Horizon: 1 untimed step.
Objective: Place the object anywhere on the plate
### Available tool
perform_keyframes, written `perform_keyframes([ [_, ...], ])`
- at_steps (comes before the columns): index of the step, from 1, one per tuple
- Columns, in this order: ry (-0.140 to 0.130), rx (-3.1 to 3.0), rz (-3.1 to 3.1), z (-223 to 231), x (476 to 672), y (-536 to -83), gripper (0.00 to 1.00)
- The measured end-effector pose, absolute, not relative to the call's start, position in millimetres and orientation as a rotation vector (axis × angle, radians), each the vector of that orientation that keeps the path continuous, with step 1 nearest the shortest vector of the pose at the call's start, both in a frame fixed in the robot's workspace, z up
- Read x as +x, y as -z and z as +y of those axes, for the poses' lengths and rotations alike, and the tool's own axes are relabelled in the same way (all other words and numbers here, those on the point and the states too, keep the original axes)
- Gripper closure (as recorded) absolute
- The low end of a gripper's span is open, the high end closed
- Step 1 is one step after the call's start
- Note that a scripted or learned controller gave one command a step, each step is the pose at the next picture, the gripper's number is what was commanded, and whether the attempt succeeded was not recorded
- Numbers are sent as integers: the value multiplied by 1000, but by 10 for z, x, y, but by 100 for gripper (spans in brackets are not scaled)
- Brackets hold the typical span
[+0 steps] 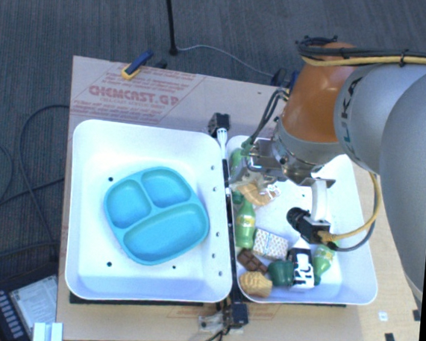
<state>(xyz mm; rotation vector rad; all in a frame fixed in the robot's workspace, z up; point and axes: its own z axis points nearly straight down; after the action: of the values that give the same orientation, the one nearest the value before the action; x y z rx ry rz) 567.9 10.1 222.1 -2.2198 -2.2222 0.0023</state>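
A brown cardboard sheet [130, 98] covers the bench, over dark grey carpet [32, 21]. The left white bin [84, 266] holds a blue three-compartment plastic plate [156, 214], with bare floor all round it. The right white bin [356, 281] is crowded along its left wall: green plastic bottle [246, 225], white mesh-patterned packet [270, 243], brown chocolate piece [250, 261]. The hand [261, 180] hangs low over that pile; how wide it stands, I cannot tell.

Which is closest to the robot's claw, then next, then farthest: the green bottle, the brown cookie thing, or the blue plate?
From the gripper in the right bin:
1. Green bottle, just below it by the bin's left wall.
2. Brown cookie thing, at the right bin's near edge.
3. Blue plate, across in the left bin.
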Motion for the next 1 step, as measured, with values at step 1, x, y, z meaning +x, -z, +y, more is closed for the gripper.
perform_keyframes([
  [1,-4,-2219,-2221,609,5534,-1835,100],
])
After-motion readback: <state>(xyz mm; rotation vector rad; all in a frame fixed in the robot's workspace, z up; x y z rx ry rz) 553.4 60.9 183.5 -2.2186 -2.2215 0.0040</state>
